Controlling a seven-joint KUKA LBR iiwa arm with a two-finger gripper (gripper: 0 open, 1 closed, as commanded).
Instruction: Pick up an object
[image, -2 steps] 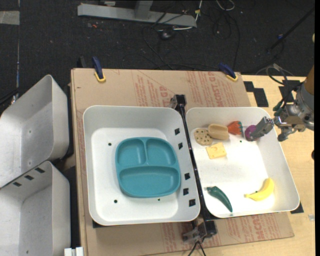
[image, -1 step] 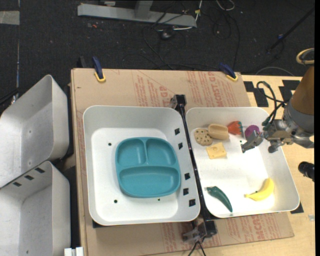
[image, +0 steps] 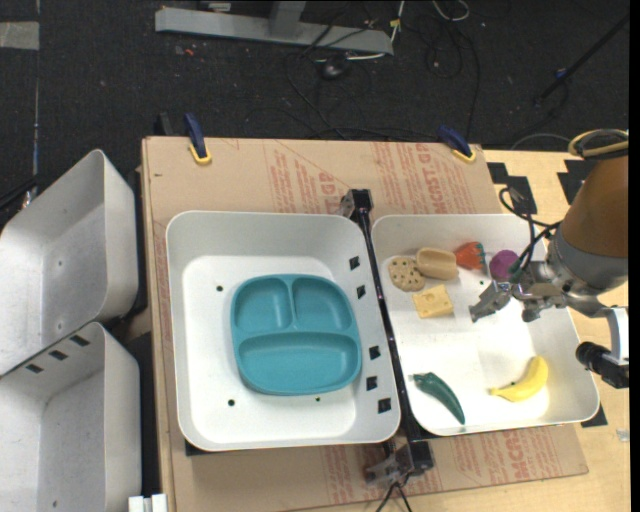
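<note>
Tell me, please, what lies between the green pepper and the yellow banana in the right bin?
Nothing: the camera view shows bare white bin floor between the green pepper and the yellow banana.

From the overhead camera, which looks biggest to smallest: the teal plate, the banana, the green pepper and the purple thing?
1. Teal divided plate, by far.
2 and 3. Banana and green pepper look about alike; I won't rank them.
4. Purple item, partly hidden by the arm.
</note>
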